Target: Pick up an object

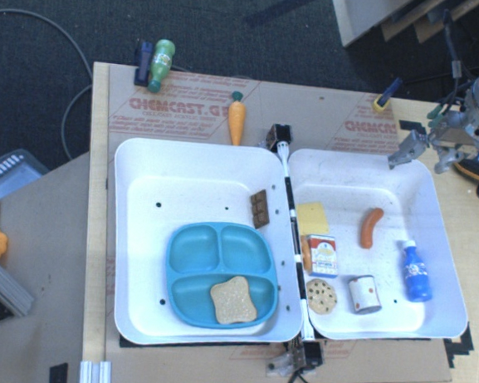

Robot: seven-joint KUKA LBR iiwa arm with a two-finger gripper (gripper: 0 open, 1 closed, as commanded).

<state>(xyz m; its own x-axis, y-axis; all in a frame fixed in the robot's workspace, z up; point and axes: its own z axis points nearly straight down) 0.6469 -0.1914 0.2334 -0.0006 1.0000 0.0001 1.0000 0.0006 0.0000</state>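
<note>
We were at the approach step: our gripper (424, 149) hung above the right bin's (436, 322) far rim with its two fingers spread apart and nothing between them. The sausage (371, 227) lay nearest, below and just left of it, and the blue bottle (416, 272) further below. Next we probably needed to descend over the sausage.

Left bin (129, 218): divided plate (216, 268) toward the near side, slice of bread (233, 300) in its near compartment; chocolate bar (260, 208) behind the plate, by the divide.
Right bin (444, 238): cheese slice (312, 218), carton (322, 255) and cookie (322, 296) along the left wall; can (365, 294) right of the cookie; sausage (371, 227) mid-bin; bottle (416, 272) far right.
Desk (188, 107) behind bins: carrot (236, 121).
End effector (431, 149): over the right bin's far right corner.
</note>
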